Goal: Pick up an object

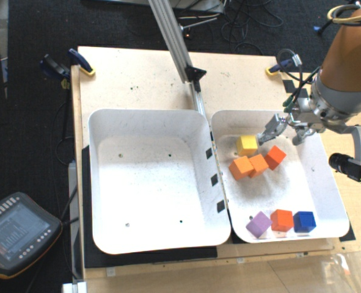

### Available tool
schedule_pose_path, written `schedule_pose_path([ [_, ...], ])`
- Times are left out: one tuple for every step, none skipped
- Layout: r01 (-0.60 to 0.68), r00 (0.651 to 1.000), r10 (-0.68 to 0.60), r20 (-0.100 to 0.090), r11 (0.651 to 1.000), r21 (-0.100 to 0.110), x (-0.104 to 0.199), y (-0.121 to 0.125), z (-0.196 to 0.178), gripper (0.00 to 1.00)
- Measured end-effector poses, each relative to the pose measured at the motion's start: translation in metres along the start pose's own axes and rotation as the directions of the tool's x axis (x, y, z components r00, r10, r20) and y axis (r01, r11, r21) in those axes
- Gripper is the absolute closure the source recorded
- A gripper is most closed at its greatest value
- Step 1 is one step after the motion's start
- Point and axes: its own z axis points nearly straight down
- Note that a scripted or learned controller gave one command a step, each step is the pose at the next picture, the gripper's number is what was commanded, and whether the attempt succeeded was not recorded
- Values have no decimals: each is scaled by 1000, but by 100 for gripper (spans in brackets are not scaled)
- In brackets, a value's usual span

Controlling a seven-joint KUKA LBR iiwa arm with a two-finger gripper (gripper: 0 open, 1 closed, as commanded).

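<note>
The pincer hangs over the upper part of the right bin, its two fingers spread apart and grasping nothing. One finger points down-left toward the yellow cube, very near it; the other finger is on the far side, above the bin wall.

Possible targets, all in the right bin: the yellow cube, then just below it two orange cubes touching each other, and a red-orange cube tilted, beside them. Near the front rim stand a purple cube, a second red-orange cube and a blue cube in a row. The left bin is on the same tabletop.

My judgement — the step is approach, approx. early in the task. To do it well: choose one cube w/ free sides, e.g. the yellow one, centre the spread fingers over it so one comes down on each side, and descend straight — the orange cubes are close, so a finger could land on top of a neighbour & push the group instead of closing on one
</note>
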Motion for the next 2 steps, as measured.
schedule_pose_path([
  [-2, 1000, 2, 1, 1000, -5, 0, 1, -2, 0],
  [-3, 1000, 3, 1, 1000, 1, -9, 5, 52, 0],
])
